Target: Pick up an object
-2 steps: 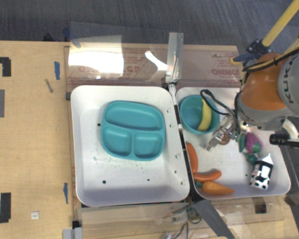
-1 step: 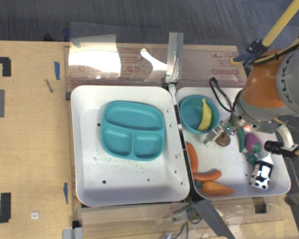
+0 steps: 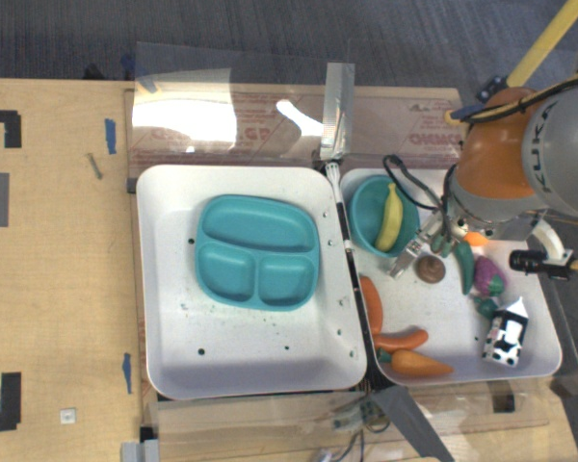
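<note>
Approach phase, by the look of it: the arm (image 3: 520, 152) reaches in from the right of the frame and its tool (image 3: 419, 250) sits low over the right bin (image 3: 544, 359), metal tip angled down-left between the teal bowl (image 3: 369, 215) and a small brown round piece (image 3: 431, 269). Nothing is visibly between the tool's tips, and from this slant I cannot tell whether it stands wide or narrow. The candidates are all in that right bin: a yellow banana (image 3: 393, 218) leaning inside the bowl, orange carrot-like pieces (image 3: 405, 340) along the lower left of the bin, a purple and green piece (image 3: 484, 279) at centre right, and a black-and-white cow figure (image 3: 507, 339) at lower right. My read: the next move calls for settling squarely over one item, probably the brown piece or the banana, then closing and lifting straight. The wrist and cables hide part of the bin's upper right. The left bin (image 3: 169, 354) carries a teal divided plate (image 3: 258, 251).
</note>
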Available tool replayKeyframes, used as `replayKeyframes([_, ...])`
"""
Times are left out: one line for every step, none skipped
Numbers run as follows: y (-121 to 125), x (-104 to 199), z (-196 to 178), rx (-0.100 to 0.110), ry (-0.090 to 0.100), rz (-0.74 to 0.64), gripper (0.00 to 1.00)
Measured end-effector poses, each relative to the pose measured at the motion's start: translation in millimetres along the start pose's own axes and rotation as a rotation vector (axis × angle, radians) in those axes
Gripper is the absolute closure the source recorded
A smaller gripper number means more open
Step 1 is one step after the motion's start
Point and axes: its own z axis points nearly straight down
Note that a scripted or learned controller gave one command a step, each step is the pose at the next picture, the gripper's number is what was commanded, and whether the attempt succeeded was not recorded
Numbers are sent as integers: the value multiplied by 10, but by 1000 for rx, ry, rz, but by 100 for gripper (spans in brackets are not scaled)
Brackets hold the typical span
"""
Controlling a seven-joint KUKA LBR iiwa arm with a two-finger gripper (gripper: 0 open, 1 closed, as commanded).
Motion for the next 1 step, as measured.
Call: replayKeyframes([-91, 7, 2, -5, 4, 323, 0])
